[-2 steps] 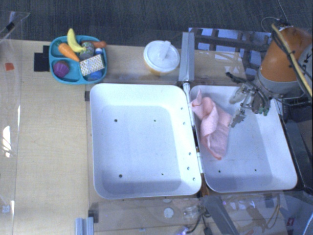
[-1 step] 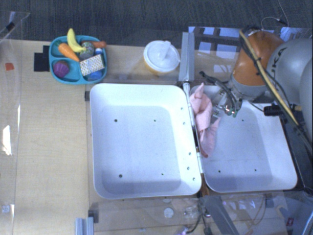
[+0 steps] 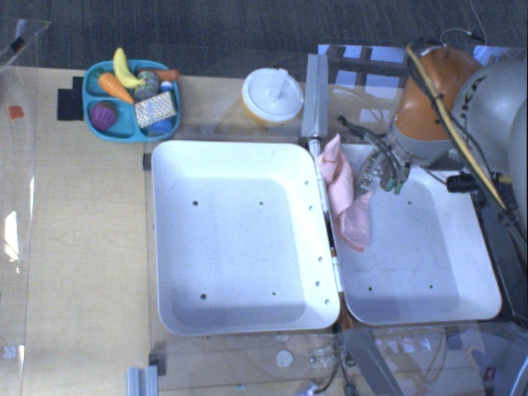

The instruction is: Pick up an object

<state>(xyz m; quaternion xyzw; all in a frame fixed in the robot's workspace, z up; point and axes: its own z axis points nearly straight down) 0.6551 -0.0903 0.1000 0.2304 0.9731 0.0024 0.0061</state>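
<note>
A pink cloth [image 3: 345, 195] lies crumpled along the left wall of the right bin [image 3: 429, 287], its upper end resting against the divider between the bins. My gripper [image 3: 376, 175] hangs low over the upper part of the right bin, right beside the cloth's right edge and pointing down and left toward it. Whether it touches the cloth cannot be made out. The grey arm with its orange band [image 3: 429, 97] reaches in from the upper right.
The left bin [image 3: 239, 238] sits next to the right one. Behind it stand a white lidded cup [image 3: 272, 96] and a blue tray [image 3: 132, 101] of toy food. Cables run along the arm at the right.
</note>
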